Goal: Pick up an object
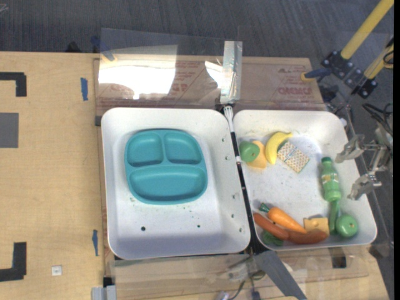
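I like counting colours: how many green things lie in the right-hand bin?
3 for sure: a green pepper by the banana at the back, a green bottle along the right side, and a green apple in the front right corner. Others may hide under the carrot.

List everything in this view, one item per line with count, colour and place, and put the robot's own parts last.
bins: 2, white, side by side on the bench
divided tray: 1, teal, in the left bin
banana: 1, yellow, back of the right bin
pepper: 1, green and yellow, left of the banana
waffle piece: 1, tan, right of the banana
bottle: 1, green, right side of the right bin
carrot: 1, orange, front of the right bin
sausage: 1, reddish, front edge of the right bin
apple: 1, green, front right corner
pincer: 1, metallic, over the right bin's right rim
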Robot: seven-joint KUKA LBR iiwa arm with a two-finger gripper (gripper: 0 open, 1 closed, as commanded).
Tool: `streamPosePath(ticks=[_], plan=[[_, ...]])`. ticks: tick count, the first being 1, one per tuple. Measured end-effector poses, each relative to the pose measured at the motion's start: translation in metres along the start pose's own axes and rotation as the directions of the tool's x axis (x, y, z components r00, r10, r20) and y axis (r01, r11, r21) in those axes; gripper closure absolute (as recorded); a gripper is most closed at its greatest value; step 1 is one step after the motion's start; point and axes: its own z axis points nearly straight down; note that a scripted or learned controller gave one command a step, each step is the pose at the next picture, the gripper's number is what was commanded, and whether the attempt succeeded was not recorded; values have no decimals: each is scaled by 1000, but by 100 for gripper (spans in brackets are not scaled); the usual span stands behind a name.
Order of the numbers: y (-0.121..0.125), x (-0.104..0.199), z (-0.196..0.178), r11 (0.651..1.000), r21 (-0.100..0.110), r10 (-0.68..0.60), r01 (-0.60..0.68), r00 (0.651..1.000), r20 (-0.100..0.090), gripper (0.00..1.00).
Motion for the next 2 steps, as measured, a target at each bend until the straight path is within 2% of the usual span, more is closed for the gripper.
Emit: streamPosePath(ticks=[1, 2], plan=[[4, -25, 124, 988, 1, 152, -152, 988, 7, 0], [32, -33, 126, 995, 1, 102, -102, 995, 5, 0]])
